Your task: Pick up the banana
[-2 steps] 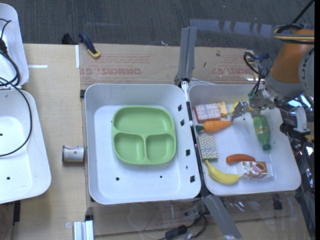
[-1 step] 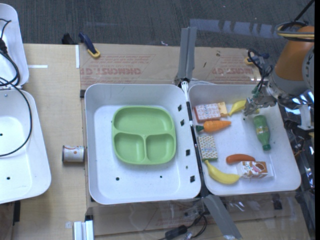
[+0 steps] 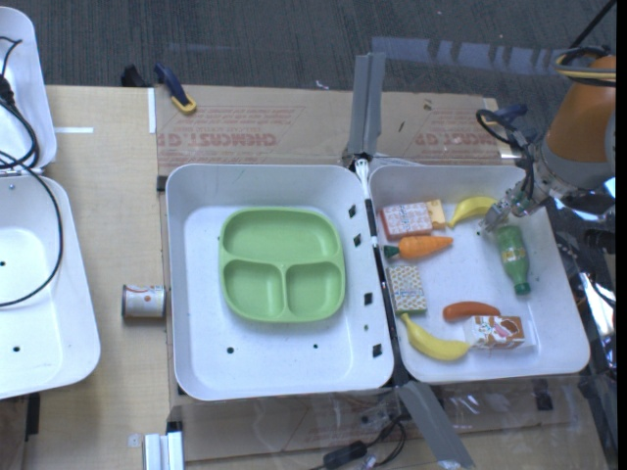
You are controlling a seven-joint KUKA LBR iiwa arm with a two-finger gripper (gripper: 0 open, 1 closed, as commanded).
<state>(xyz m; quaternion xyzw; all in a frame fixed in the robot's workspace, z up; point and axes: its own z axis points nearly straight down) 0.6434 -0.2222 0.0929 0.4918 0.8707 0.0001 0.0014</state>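
Observation:
Two yellow bananas lie in the right bin. One banana rests near the bin's back wall, right of a cracker box. The other banana lies curved near the front edge. My gripper hangs low over the back of the right bin, just right of the back banana's tip and above the top of a green bottle. Nothing shows as held in it.
The right bin also holds a cracker box, a carrot, a patterned packet, a red sausage and a small carton. A green divided plate sits in the left bin. A can lies on the bench.

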